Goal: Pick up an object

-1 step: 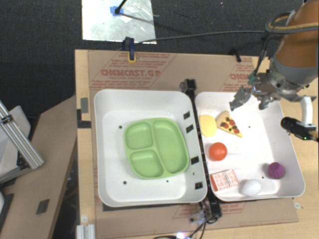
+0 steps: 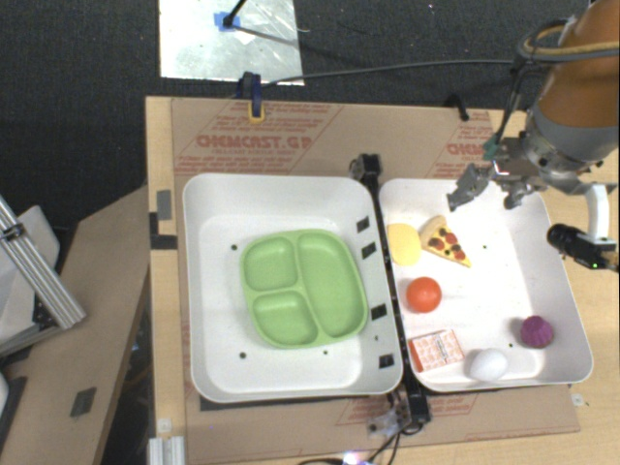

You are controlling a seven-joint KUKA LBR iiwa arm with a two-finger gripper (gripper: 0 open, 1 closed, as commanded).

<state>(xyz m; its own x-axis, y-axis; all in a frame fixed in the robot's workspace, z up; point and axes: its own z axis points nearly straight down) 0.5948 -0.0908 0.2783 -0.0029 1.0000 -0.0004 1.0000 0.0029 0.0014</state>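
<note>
Grey gripper (image 2: pixel 492 188) is seen spread apart and empty above the right bin (image 2: pixel 557 269), near the pizza slice (image 2: pixel 446 240); nothing has been picked yet.

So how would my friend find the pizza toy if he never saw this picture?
Look in the right white bin, in the half farther from the camera. The pizza slice lies there beside a yellow lemon-like toy, above the orange ball. It is the only flat triangle, yellow with red spots.
</note>
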